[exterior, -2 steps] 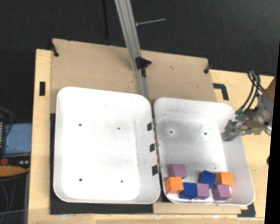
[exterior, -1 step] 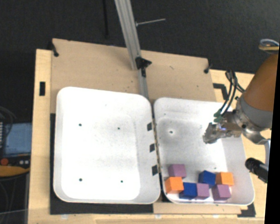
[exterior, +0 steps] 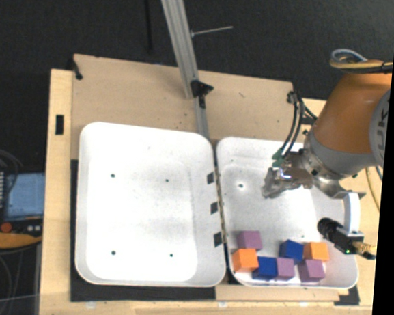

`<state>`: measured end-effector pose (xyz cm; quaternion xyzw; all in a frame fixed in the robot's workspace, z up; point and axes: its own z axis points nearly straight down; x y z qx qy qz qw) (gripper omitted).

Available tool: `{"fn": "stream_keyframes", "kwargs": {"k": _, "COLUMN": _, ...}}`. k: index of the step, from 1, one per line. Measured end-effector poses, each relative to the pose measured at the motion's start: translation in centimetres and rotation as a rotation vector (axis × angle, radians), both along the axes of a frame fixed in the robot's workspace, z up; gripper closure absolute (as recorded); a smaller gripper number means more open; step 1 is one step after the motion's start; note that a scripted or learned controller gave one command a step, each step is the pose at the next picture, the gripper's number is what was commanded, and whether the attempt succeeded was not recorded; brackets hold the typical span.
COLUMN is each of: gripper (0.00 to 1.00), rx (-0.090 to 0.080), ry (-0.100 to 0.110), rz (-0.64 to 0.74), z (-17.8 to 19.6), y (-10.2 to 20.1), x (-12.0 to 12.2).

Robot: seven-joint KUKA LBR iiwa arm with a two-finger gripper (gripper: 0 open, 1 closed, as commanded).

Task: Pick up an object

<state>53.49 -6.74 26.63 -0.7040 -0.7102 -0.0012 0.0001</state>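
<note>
Seen from above, the gripper (exterior: 275, 184) hangs over the bare middle of the right bin (exterior: 252, 155), its state impossible to tell. Well apart from it, blocks cluster along the bin's near edge: purple (exterior: 249, 239), orange (exterior: 245, 259), blue (exterior: 267, 267), with more beside them. The left bin (exterior: 150, 139) lies alongside on the surface (exterior: 61, 100).

The blocks (exterior: 281, 258) are clustered at the near end of the right bin (exterior: 251, 161); the left bin (exterior: 150, 139) is set just beside it.
</note>
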Motion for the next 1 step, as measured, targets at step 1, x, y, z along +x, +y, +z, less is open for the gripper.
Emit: {"fn": "stream_keyframes", "kwargs": {"k": 1, "gripper": 1.0, "rx": -0.001, "ry": 0.001, "rz": -0.002, "z": -0.46, "y": 5.26, "x": 0.77}}
